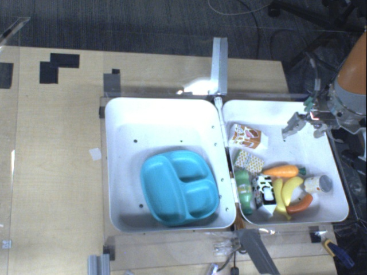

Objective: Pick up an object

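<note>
From above the bench (51,171), you see the grey arm with its orange band reaching in from the right, its gripper (304,125) hanging over the upper right part of the right bin (338,171), with its two fingers spread apart and nothing between them. One finger (291,126) angles down to the left toward the bin floor, well apart from the objects. Those objects crowd the lower half of your right bin: a carrot (280,171) lies across the top of the pile, a banana (285,193) curves beneath it, and a red pepper-like piece (299,204) sits at the banana's lower end. Just left of them stands a black-and-white toy (264,189), beside a green bottle-like item (243,188) lying along the divider. A patterned packet (249,161) rests above the green item, and an orange-and-white carton (246,136) lies apart near the bin's upper left. A small white cup-like piece (319,183) sits at the right of the pile. In your left bin (123,153), a blue divided tray (179,186) lies flat, tilted slightly in plan.
</note>
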Controlling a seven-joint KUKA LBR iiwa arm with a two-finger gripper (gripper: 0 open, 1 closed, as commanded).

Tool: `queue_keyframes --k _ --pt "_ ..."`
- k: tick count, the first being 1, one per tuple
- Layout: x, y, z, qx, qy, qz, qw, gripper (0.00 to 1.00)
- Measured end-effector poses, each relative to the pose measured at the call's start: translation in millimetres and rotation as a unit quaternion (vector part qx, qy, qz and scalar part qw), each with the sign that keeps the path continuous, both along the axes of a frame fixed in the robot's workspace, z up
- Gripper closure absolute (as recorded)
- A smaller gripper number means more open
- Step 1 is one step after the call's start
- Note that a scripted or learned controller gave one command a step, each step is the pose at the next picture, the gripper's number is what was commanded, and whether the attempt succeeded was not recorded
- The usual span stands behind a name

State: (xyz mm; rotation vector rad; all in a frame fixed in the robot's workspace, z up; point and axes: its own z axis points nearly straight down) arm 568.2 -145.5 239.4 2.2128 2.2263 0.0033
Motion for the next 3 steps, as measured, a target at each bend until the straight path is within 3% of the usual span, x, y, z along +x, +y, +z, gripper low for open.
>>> queue_keyframes --k 1,2,3 --pt "-31 11 -136 -0.0017 -0.01 -0.014 0.9998 0.0" --pt "-61 -50 -150 -0.0025 -0.005 0.032 0.9995 0.0" --pt "-76 -19 -150 -0.0012 -0.007 -0.155 0.9878 0.0"
